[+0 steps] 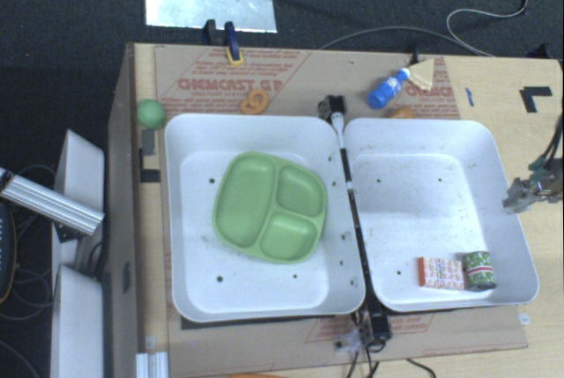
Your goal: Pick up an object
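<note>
In the right bin (pixel 493 147), near its front right corner, lie a small red and white box (pixel 441 272) and a green patterned can (pixel 478 270), side by side and touching. A green divided plate (pixel 270 207) rests in the middle of the left bin (pixel 189 156). My gripper (pixel 522 196) hangs at the right bin's right rim, well behind the box and the can and apart from both. Nothing shows in its grasp.
Behind the bins on the bench lie a blue bottle (pixel 388 90), an orange ring-shaped piece (pixel 256 100) and a green ball (pixel 151 113). A blue clamp (pixel 232 41) sits at the bench's back edge. A black divider (pixel 348 182) runs between the bins.
</note>
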